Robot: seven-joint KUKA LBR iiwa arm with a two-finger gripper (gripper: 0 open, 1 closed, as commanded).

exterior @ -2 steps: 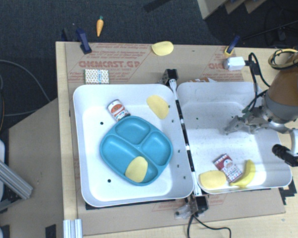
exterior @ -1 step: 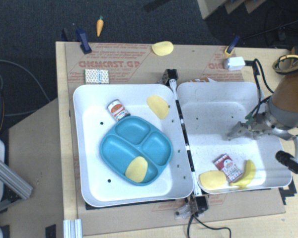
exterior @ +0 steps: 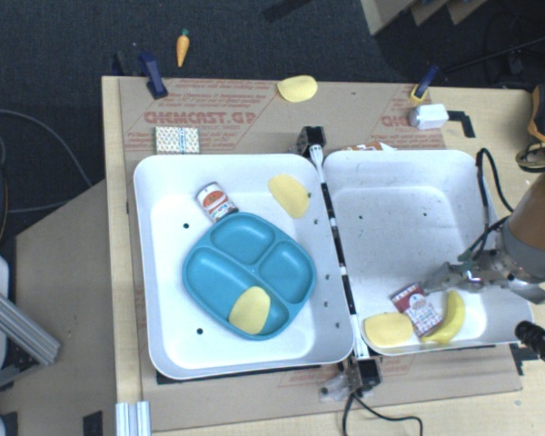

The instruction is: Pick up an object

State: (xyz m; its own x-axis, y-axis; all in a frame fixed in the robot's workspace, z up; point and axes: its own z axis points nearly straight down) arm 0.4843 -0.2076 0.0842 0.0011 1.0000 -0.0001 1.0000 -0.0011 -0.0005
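Here, the gripper [exterior: 456, 278] hovers low in the right bin [exterior: 391, 175], just above a banana [exterior: 451, 319] and red packet [exterior: 419, 307]; its opening cannot be told. Descending squarely over the banana, clear of the packet, seems wise.

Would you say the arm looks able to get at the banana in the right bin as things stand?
Probably yes: the pincer hangs just above the banana, which lies uncovered, though a red packet sits close against it.

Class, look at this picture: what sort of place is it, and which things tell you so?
Probably a robotics lab test bench: a robot arm reaches over two white bins holding toy food, such as a banana, with cables trailing around.
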